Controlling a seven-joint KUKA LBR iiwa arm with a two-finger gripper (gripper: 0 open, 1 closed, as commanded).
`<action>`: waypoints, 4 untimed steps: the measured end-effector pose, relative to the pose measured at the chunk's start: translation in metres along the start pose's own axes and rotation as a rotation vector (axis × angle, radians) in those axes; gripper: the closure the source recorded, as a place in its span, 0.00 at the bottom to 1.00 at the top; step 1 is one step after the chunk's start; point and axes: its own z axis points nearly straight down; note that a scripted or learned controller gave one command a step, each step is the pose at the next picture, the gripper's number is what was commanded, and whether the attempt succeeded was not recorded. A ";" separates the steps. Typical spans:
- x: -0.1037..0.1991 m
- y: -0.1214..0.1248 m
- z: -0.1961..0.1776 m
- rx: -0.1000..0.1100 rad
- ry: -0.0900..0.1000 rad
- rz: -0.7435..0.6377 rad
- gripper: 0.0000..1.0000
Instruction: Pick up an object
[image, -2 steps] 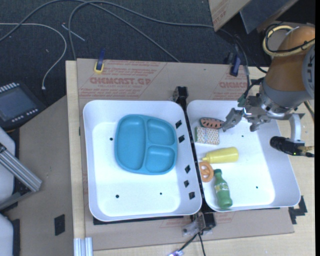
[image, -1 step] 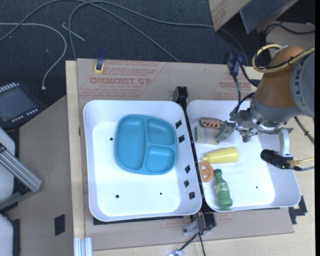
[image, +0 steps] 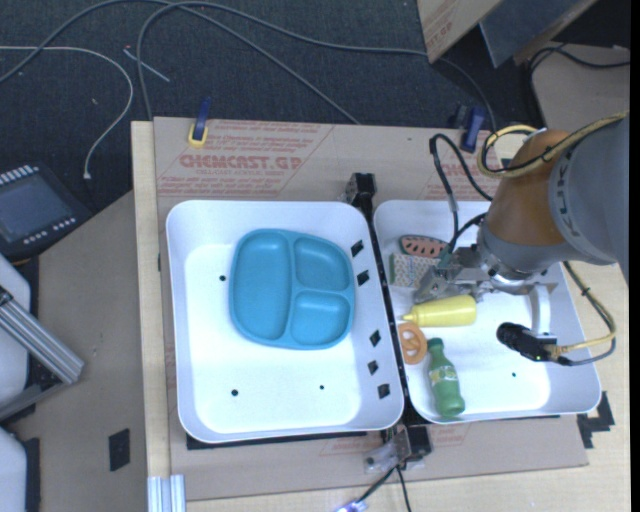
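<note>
You are looking at the yellow plastic squeeze bottle (image: 445, 313), lying on its side in the right-hand shallow white bin (image: 520, 405); take it as your reference. The end effector (image: 445, 283) sits just above that bottle, close to its upper edge, at the end of the grey arm with the orange band (image: 545, 205) that reaches in from the bottle's right. You cannot tell from this view whether the end effector is apart or together, and nothing can be seen clamped in it.

Just below the yellow bottle lies a small green plastic bottle (image: 444, 378), with its cap end towards the yellow one. Beside the yellow bottle's left end, a little lower, you see an orange-brown pretzel-shaped toy (image: 412, 340). Above the bottle and to its left lie a pale patterned flat piece (image: 408, 268) and, further up, a reddish wedge like a melon slice (image: 422, 246).

Well to the left of the bottle, a blue divided plastic plate (image: 292, 288) lies in the left-hand shallow white bin (image: 200, 300). Both bins rest on the brown cardboard-covered worktop (image: 260, 160).
</note>
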 end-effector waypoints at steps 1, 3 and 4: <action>0.000 0.002 -0.015 -0.009 -0.001 0.000 1.00; -0.009 0.013 -0.111 -0.015 -0.004 -0.001 1.00; -0.010 0.009 -0.175 -0.017 -0.004 -0.001 1.00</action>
